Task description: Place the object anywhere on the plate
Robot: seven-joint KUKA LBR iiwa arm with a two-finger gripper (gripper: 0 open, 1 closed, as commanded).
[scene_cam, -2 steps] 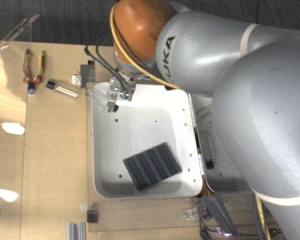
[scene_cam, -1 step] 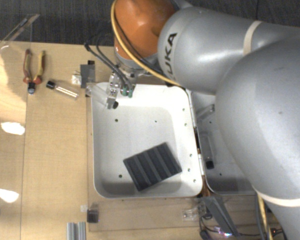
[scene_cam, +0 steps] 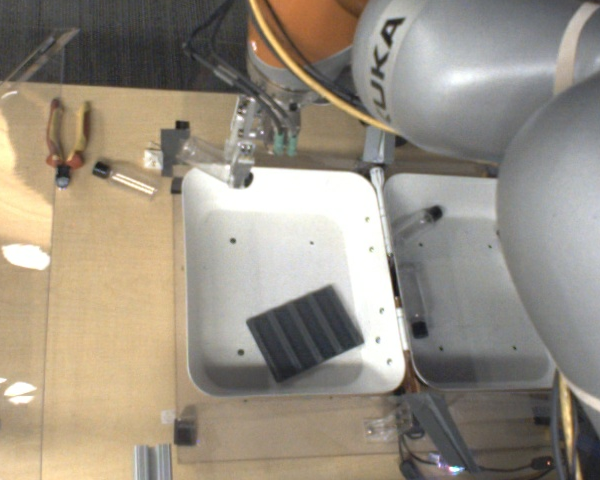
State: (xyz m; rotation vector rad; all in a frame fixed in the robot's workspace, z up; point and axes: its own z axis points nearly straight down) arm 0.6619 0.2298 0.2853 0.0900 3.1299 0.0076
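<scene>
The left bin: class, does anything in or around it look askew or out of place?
Yes. The dark ribbed block lies at a slant in the left bin, its edges square with none of the walls. Also, the pincer hangs over the bin's far rim, well away from the block. Pliers lie loose on the bench.

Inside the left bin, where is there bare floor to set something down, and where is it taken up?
In the left bin, bare floor runs from the far wall to the dark ribbed slab and along its left. The near-right corner is crowded by the slab. The gripper sits over the far-left rim.
</scene>
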